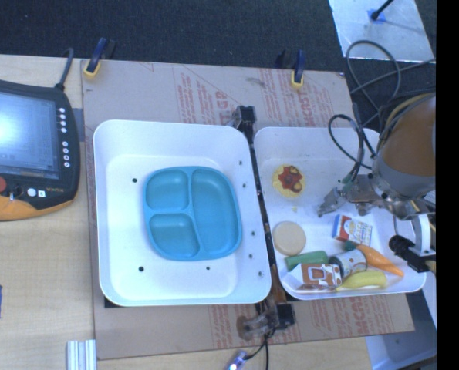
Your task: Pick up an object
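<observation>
Seven small items crowd the right bin point(314, 141); one hand point(331, 203) hovers, grip unclear.

Glossy blue plastic tray point(192, 212), matt cardboard base point(214, 91)

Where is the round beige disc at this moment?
In the camera view, the round beige disc lies in the right bin, near its left wall, below the yellow-and-red toy and just above the green block.
</observation>
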Controlling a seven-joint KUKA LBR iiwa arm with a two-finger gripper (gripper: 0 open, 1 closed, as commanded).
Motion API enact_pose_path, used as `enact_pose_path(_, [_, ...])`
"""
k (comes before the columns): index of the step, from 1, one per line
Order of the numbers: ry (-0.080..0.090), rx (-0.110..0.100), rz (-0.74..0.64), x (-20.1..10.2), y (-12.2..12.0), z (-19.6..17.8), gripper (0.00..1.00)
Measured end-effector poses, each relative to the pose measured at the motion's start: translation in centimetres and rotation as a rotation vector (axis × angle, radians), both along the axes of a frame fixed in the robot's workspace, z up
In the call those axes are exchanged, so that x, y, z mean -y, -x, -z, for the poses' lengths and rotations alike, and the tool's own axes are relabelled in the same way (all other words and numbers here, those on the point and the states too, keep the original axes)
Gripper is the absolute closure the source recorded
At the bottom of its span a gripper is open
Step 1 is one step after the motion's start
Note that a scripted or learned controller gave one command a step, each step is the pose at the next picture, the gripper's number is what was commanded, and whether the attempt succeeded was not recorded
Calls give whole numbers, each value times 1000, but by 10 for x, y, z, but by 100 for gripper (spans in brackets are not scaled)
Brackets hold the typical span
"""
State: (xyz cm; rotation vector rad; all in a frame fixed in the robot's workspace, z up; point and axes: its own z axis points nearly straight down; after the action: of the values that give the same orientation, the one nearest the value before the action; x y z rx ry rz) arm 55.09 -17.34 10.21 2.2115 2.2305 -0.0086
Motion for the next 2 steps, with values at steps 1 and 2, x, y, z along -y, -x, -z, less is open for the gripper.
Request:
enact_pose_path(1, [3,0,-3,1,0,-10,100])
enact_pose_path(2, [3,0,-3,1,0,-10,0])
